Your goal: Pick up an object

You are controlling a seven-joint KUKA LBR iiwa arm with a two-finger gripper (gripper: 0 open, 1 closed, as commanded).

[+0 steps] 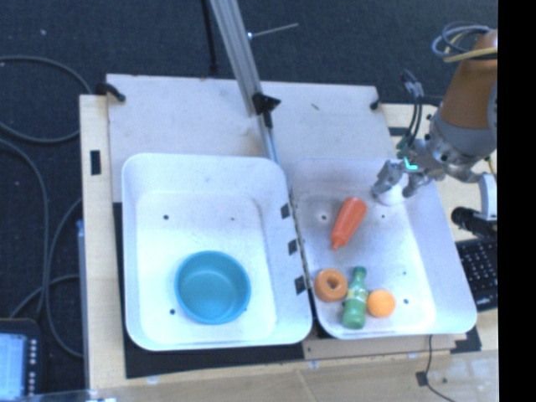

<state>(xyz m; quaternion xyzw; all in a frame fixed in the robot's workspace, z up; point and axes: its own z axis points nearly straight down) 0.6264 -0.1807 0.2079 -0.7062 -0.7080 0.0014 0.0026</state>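
Note:
My gripper (400, 184) hangs over the upper right part of the right bin (435, 249), fingers apart and nothing between them. An orange carrot-shaped toy (348, 221) lies a little to its lower left, tilted. Near the bin's front edge sit an orange ring (332, 285), a green bottle (355, 298) and an orange ball (381, 303), close together. The bottle touches the ring and the ball.
A blue bowl (213, 286) stands in the front of the left bin (201, 174). A slanted metal pole (239, 44) runs from the top down to the gap between the bins. A black keyboard (477, 270) lies right of the right bin.

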